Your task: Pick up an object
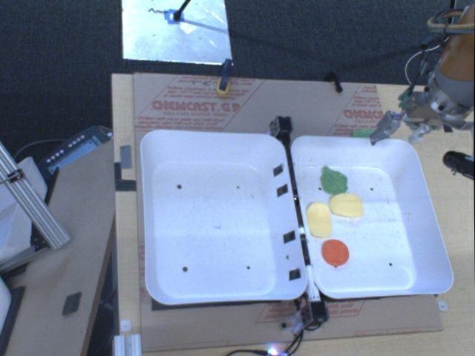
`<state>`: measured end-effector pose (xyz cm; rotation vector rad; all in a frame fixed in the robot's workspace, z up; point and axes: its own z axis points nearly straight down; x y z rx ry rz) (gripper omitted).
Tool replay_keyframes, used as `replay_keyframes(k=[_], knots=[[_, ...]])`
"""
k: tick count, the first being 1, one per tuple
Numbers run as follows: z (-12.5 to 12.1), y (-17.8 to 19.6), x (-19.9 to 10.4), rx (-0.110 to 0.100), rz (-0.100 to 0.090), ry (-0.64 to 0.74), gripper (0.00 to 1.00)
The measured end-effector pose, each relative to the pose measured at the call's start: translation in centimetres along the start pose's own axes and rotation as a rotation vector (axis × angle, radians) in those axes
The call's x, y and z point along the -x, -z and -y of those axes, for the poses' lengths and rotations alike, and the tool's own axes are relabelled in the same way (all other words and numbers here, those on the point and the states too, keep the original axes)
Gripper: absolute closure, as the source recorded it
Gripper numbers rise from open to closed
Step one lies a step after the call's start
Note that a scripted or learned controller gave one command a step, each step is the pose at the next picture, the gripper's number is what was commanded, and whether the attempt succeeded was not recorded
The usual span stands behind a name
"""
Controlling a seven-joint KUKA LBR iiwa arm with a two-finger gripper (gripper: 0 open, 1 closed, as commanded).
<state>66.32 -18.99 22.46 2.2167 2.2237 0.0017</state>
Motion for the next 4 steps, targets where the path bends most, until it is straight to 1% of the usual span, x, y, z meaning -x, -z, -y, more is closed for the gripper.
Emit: replay_keyframes(k=[1,2,3,4], knots=[[5.1,-14.8,-6.3,-0.012,-0.006,0.004,0.00],[0.5,-13.8,-5.4,0.005,0.001,0.003,0.00],[5.6,-14.0,-3.0,-0.004,-0.001,-0.004,0.00],[0.0,-13.9,-10.4,0.005,-0.001,0.008,0.00]])
